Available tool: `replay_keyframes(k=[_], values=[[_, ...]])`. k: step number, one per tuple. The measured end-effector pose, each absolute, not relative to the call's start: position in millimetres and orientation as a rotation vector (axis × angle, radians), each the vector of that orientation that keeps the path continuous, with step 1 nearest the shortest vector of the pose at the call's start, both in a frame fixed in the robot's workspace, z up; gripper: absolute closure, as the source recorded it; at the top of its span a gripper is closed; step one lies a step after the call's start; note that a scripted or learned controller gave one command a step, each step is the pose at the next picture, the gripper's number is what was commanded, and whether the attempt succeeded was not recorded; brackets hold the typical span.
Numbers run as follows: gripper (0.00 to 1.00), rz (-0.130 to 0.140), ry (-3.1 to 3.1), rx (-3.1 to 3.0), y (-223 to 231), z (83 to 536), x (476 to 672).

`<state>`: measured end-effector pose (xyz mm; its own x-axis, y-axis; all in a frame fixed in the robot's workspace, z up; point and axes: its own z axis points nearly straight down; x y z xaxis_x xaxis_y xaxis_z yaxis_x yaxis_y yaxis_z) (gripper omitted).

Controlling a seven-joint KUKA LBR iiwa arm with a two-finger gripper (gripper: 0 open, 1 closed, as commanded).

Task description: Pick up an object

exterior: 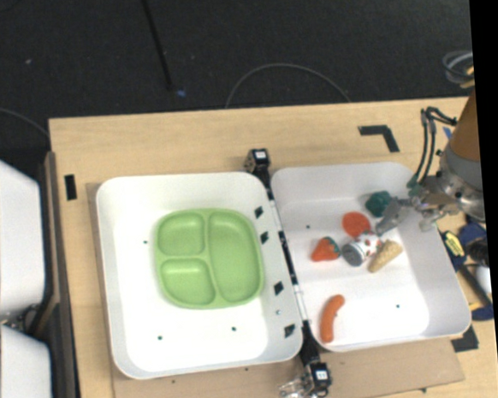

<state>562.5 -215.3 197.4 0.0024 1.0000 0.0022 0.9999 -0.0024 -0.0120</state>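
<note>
Two shallow white bins are being carried side by side on the worktop. The left bin is being occupied by one green divided plate with three compartments, lying near the bin's middle. In the right bin, six small objects are being counted: one teal piece near the far edge, one red-orange round piece just beside it, one red strawberry-like piece, one grey and white piece at the middle, one tan cone-like piece and one orange sausage-like piece. The sausage-like piece is lying near the bin's front left corner, its long axis slanted, upper end pointing toward the bin's middle. The cone-like piece is slanted likewise, touching the grey and white piece. The gripper is being reached in over the bin's right edge, close to the teal piece; whether anything is being grasped cannot be told.
</note>
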Motion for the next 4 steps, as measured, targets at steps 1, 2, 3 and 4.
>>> replay_keyframes(k=[1, 2, 3, 4], values=[[0.0, 0.0, -2.224, -2.221, -215, 205, 565.8], [0.0, 0.004, -2.22, -2.222, -213, 162, 560.4], [0.0, -0.02, -2.243, -2.238, -216, 133, 569.1], [0.0, -0.015, -2.236, -2.239, -217, 129, 567.9]])
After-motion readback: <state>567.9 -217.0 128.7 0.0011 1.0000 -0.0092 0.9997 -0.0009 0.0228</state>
